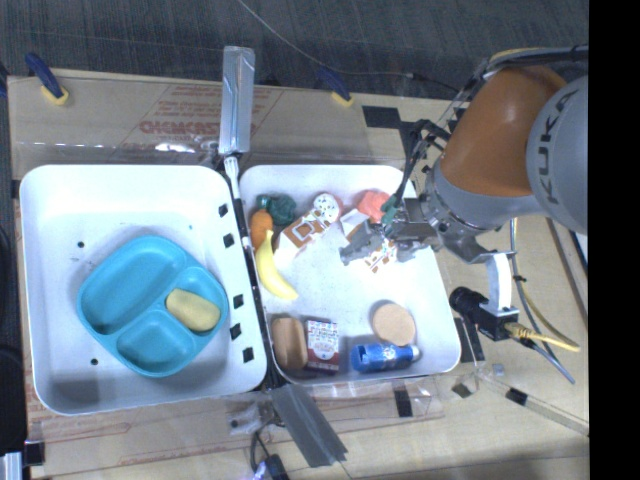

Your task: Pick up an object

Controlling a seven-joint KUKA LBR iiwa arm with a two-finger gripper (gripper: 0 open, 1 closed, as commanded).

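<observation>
Overhead view of a desk (560,408) carrying two white bins. A grey-and-orange robot arm (500,148) reaches from the right into the right bin (440,313). Its end effector (375,243) hangs low over the bin's upper middle, above a small patterned item (378,258); whether it is released or clenched cannot be told. Nearby lie a banana (272,271), a round biscuit (393,323) and a blue can (383,356). This looks like the descent stage; next comes settling squarely onto one object, then gripping it.
</observation>
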